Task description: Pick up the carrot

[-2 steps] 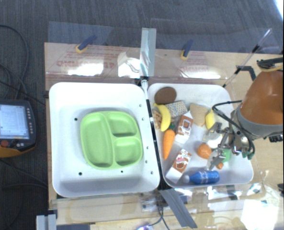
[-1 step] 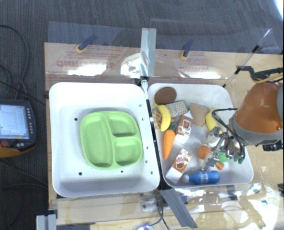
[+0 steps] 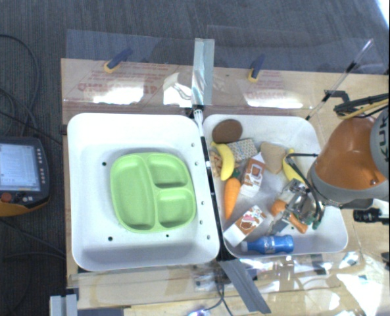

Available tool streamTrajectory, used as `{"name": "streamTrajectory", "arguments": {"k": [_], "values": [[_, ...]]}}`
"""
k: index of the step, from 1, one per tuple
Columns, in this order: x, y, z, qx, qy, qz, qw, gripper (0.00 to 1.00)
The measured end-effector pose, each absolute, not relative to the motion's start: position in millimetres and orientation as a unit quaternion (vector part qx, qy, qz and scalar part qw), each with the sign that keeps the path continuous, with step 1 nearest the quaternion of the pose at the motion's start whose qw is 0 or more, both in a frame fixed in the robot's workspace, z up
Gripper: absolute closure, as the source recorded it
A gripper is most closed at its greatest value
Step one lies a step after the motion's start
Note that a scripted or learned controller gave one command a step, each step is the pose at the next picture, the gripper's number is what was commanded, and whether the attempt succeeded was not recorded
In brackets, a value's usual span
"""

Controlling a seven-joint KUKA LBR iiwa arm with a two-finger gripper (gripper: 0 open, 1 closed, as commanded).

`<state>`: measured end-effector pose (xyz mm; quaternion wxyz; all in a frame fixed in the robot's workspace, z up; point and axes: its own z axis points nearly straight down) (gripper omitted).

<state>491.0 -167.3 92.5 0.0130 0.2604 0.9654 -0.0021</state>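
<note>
The carrot (image 3: 231, 198) is orange and lies lengthwise near the left wall of the right bin (image 3: 326, 242), just below a banana (image 3: 223, 161). My gripper (image 3: 293, 210) hangs low over the right half of that bin, about a hand's width to the right of the carrot and apart from it. It sits over small orange pieces and a white carton (image 3: 245, 224). Nothing of the carrot is covered by the gripper. The grey arm with its orange band (image 3: 349, 160) comes in from the right.
Crowded around the carrot are a small carton (image 3: 252, 174), a checkered packet (image 3: 243, 149), a brown round item (image 3: 227, 130), a beige cone (image 3: 272, 155) and a blue bottle (image 3: 268, 245). The left bin (image 3: 89, 143) holds a green divided plate (image 3: 153, 191).
</note>
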Motion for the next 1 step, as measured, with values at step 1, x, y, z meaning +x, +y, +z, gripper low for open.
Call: {"name": "streamTrajectory", "arguments": {"k": [1], "values": [[490.2,-126.7,92.2,0.307,0.952,-0.0014,0.012,0.00]]}}
